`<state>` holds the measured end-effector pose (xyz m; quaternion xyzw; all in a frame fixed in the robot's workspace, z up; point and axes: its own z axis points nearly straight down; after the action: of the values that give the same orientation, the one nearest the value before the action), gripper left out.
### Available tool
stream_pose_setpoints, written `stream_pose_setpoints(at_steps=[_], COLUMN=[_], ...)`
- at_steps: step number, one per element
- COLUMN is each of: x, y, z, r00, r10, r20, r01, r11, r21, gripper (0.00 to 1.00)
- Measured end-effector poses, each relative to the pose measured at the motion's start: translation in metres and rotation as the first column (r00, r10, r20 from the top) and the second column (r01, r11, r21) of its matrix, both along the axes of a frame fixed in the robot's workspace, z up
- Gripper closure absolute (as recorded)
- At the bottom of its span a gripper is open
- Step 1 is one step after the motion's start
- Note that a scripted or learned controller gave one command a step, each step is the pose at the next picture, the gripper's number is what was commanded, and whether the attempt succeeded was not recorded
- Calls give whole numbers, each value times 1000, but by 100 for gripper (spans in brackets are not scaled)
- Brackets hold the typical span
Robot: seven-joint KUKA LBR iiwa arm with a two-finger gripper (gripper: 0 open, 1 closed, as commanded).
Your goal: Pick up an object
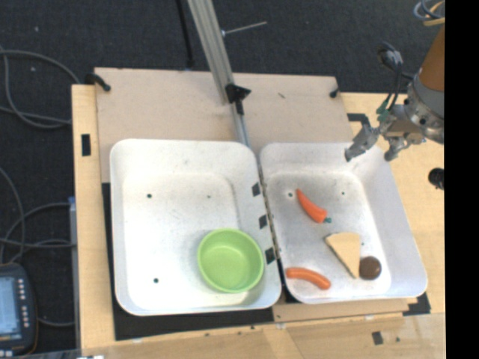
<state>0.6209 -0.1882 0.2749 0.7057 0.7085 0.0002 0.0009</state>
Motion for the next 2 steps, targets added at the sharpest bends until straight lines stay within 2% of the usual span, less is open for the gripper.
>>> stream_pose_setpoints(at_steps=[1,2], x=[0,-1], y=[0,-7], z=[0,-43], r00=[1000,1000], r10=[0,-5], r20=[0,-5], r01=[0,5], r11=[1000,1000], r21=[-1,-2], gripper=[0,0])
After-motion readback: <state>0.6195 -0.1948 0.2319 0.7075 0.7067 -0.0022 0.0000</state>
